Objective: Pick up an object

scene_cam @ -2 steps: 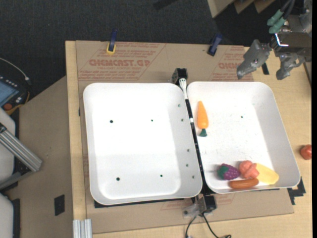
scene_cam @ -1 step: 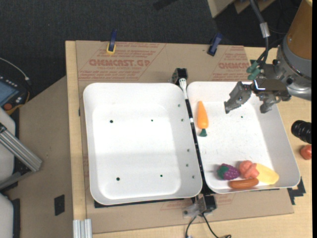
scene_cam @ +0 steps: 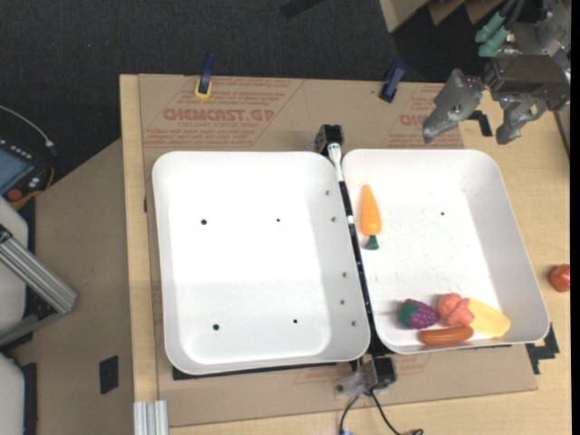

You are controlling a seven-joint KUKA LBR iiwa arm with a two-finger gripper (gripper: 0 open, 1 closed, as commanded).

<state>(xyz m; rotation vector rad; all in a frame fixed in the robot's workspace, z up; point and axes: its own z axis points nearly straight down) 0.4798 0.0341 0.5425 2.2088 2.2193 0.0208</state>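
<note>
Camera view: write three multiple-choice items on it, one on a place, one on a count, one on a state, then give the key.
1. Where does the toy carrot lie?
A. In the right bin, near its left wall
B. In the left bin's middle
C. On the cardboard outside both bins

2. How many toys cluster in the right bin's near corner?
A. One
B. Four
C. Seven

3. How does the end effector stand?
A. Shut on the carrot
B. Open, fingers spread, holding nothing
C. Pressed into the left bin

Key: 1 A, the carrot sits beside the divider inside the right bin. 2 B, grapes, a pink piece, a yellow piece and a sausage. 3 B, its fingers hang apart above the bin's far rim.
</note>
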